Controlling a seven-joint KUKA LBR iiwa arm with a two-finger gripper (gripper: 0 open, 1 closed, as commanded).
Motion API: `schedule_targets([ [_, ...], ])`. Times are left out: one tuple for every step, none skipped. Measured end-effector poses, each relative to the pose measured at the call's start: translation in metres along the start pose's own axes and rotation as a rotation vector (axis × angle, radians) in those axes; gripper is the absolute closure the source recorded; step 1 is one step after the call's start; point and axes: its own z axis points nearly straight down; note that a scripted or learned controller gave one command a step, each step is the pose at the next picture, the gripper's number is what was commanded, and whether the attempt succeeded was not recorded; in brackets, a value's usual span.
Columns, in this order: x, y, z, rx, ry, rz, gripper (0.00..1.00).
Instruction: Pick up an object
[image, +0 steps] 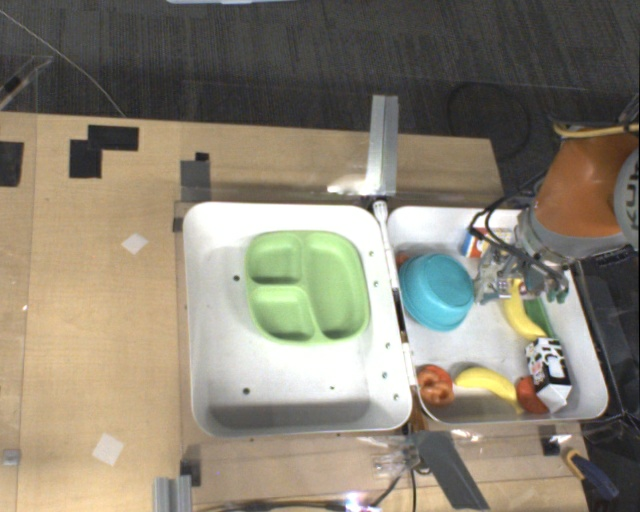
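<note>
Banana (521, 316): I see it yellow, curved, in the right bin (590, 385), just under the gripper (520, 283).
Fingers: I cannot tell their state.
Neighbour: blue bowl (437, 290) beside.

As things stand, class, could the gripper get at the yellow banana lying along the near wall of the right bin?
Probably yes. The gripper hovers in that same right white bin, and the yellow banana lies uncovered from above, though a red apple and a black-and-white carton crowd its ends.
</note>
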Motion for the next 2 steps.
schedule_targets([
  [-0.026,-0.025,-0.084,-0.015,0.018,0.188,1.00],
  [-0.019,0.002,-0.020,-0.010,0.008,0.331,1.00],
])
